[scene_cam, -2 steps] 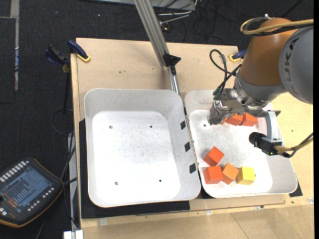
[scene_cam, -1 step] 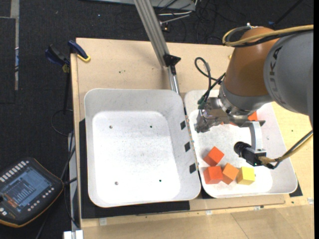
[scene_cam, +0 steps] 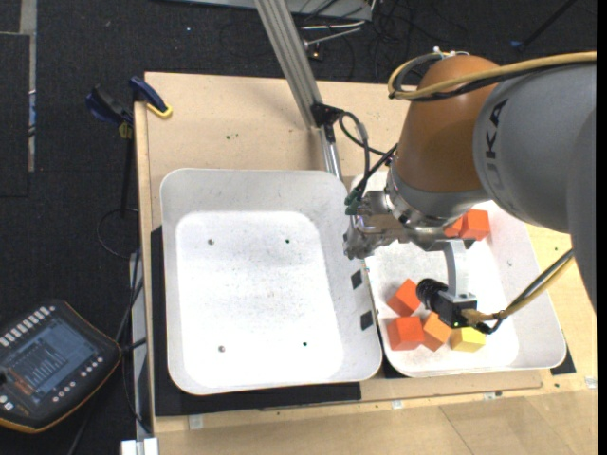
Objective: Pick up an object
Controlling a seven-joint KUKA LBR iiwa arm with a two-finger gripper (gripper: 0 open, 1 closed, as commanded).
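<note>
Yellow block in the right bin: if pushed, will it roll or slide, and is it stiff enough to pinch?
The yellow block looks flat-faced, so it would probably slide, not roll. Its sharp edges suggest a rigid solid that should keep shape in a pinch. It seems to touch an orange block, so a push may shift that too.

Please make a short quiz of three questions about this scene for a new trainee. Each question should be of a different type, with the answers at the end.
1. Fill the gap: the arm hangs over the bin on the view's ___.
2. Choose: beside the orange blocks lies one block of which colour? A green, B yellow, C blue.
3. True or false: every block lies in the bin on the view's left.

Key
1. Right: the arm is above the right bin.
2. B: it is the yellow block.
3. False: all blocks lie in the right bin.
</note>
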